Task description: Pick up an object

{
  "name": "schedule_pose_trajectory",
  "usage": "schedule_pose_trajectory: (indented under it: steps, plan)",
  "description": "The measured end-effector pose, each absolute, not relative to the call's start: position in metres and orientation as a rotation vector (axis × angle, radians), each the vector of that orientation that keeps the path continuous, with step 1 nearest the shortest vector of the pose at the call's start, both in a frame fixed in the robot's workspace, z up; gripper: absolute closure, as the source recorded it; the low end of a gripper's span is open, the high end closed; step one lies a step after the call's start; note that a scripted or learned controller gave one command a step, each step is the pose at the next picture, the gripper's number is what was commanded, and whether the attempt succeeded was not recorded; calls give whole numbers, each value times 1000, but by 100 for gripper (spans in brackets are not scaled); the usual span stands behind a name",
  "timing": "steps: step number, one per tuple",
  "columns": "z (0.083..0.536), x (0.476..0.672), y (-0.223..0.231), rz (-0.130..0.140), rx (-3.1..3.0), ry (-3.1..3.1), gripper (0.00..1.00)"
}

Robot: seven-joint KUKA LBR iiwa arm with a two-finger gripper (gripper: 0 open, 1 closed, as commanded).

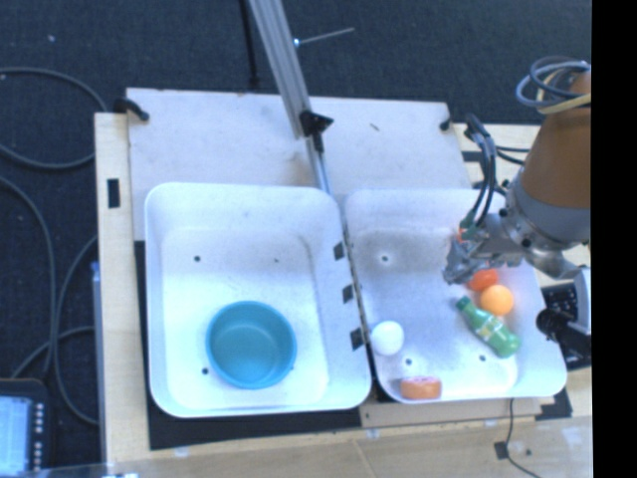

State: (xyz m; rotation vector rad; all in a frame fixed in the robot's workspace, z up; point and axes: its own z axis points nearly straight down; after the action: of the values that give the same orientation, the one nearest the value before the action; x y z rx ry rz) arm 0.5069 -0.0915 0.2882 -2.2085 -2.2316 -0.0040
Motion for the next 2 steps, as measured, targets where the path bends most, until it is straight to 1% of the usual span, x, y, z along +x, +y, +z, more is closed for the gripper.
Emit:
schedule_pose_trajectory:
  steps: [1,2]
  plan:
    - [267,504,-43,2,-2213,-2228,100]
    - [268,506,12,-4,-2211,-2233,100]
